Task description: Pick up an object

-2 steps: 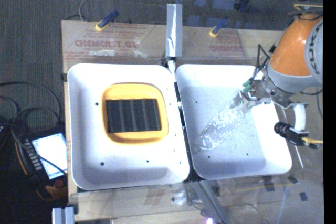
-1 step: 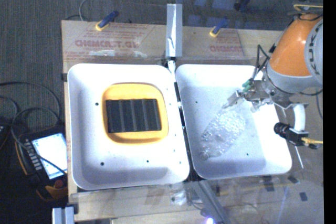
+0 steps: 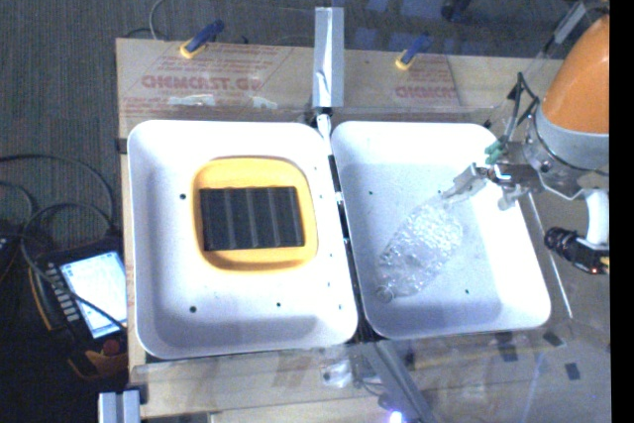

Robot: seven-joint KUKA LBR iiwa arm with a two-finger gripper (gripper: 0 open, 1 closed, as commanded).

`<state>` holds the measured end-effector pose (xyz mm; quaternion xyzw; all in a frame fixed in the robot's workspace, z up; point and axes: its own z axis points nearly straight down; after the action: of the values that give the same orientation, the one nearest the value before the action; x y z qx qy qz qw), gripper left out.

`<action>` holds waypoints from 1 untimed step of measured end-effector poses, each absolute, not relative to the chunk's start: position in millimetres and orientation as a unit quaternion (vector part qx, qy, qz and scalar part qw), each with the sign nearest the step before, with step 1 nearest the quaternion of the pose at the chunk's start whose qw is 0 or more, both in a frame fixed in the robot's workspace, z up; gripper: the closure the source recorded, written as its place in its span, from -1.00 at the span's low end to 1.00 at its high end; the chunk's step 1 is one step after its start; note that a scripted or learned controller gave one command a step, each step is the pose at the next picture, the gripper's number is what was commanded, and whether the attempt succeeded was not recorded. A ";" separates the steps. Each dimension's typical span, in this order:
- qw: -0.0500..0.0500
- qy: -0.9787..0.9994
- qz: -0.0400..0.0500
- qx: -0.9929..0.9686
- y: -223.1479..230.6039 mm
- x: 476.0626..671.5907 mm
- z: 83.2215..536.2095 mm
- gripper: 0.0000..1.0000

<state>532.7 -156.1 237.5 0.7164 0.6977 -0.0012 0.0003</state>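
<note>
Over on the right-hand white bin (image 3: 515, 302), a clear plastic bottle (image 3: 421, 248) lies on its side, slanting from the lower left up toward the upper right. Its body is see-through and crinkled, catching bright glints, so the white floor of the bin shows through it. The wider end points toward the near left corner of that bin, and the narrower end reaches up toward the claw (image 3: 487, 177). The claw sits at the upper right of the same bin, just above the bottle's narrow end, under the grey arm (image 3: 565, 149) with its orange band. Whether the claw is spread wide, narrowed or closed on anything cannot be told from this slant, nor whether it touches the bottle. Beside it, the left white bin (image 3: 158, 312) holds a yellow tray (image 3: 256, 258) with a dark, ribbed rectangular insert (image 3: 252, 218), lying flat near the middle. Both bins rest side by side on the tabletop (image 3: 248, 84)
</note>
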 end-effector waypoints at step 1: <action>-0.001 0.710 0.000 0.704 -92.4 495.1 98.1 -1.00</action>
<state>495.1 -92.4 98.1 0.7045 0.7097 0.0004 -0.0008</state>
